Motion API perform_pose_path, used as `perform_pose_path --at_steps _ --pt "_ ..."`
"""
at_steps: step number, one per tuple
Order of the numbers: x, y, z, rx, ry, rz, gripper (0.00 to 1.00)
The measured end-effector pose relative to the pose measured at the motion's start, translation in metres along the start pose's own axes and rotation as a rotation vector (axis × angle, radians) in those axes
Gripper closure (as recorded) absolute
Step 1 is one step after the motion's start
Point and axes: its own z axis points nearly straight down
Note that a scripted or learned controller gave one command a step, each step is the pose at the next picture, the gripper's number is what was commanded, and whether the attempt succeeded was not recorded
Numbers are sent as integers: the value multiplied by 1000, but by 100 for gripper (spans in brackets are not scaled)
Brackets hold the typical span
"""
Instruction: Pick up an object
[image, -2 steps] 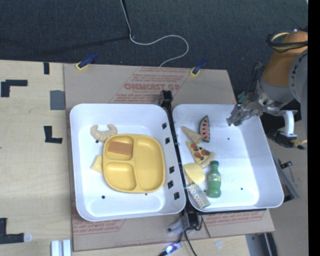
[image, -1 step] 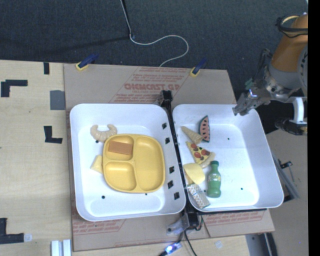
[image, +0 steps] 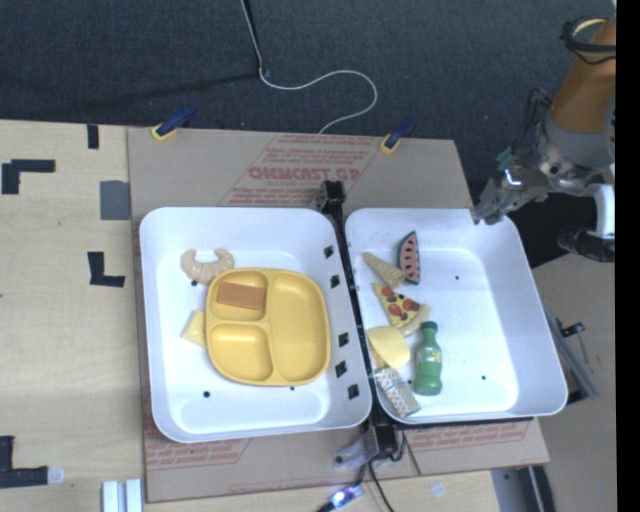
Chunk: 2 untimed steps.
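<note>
Gripper (image: 487, 208) sits at the far right corner of the right bin (image: 500, 330), just at its rim; dark and small in frame, can't tell from this view how its tips stand, and nothing shows between them. Not touching any of the objects. Pickable items are all in the right bin, bunched along its left wall: watermelon slice (image: 409, 257) uppermost, dark rind with red flesh, lying flat; ice cream cone (image: 381, 268) just left of it, tan, point aimed up-left; pizza slice (image: 399, 306) below that, yellow with red spots; yellow wedge (image: 389, 347) lower down, touching or just beside the green bottle (image: 428, 358), which lies roughly upright in frame with a white cap end at top; a silvery patterned packet (image: 396, 391) at the near edge, partly under the wedge. Rest of that bin's floor is bare white. Left bin (image: 170, 300) holds a yellow divided plate (image: 270, 325) with a brown block (image: 241, 294) in its upper left compartment; a beige curved piece (image: 205, 263) lies just above the plate and a pale yellow wedge (image: 193, 327) tucks against the plate's left edge. Arm (image: 580, 110) comes in from upper right, orange band high, wrist angled down-left toward the bin corner, well apart from the object cluster.
</note>
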Motion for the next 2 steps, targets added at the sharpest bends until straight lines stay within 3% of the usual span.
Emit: perform_pose_path --at_steps 1,2 --pt "40 -33 -10 4 1 -2 100" --pt "80 -63 5 6 2 -3 100"
